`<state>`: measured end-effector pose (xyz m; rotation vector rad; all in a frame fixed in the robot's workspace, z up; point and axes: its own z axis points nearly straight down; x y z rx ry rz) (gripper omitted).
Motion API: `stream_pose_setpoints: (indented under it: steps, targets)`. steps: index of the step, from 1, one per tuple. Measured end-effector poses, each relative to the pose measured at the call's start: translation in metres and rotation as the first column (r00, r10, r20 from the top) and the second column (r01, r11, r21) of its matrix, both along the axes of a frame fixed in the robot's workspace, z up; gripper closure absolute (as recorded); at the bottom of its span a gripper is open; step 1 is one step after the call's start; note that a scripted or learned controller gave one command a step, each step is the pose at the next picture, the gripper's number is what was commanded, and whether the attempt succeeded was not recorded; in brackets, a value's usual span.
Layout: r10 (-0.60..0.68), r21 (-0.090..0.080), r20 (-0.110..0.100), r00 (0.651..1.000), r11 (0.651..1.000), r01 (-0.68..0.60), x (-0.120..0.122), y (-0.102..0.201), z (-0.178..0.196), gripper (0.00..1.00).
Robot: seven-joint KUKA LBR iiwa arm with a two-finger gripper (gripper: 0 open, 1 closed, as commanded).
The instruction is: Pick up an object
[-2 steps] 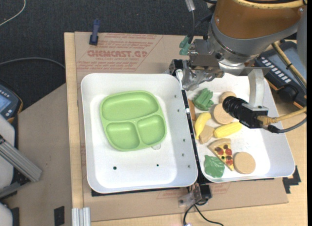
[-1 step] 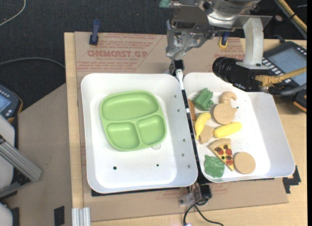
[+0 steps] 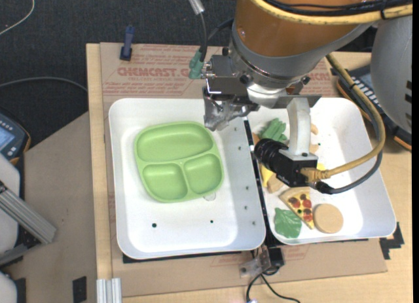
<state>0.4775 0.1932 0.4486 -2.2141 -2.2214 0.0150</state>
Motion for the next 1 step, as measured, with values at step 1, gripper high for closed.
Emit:
stream_pose_setpoints:
  steps: [1]
  targets:
    - [-0.003, -0.002, -0.003, 1.000, 1.000, 0.003, -0.0001, 0.0152, -0.1208, 1.00]
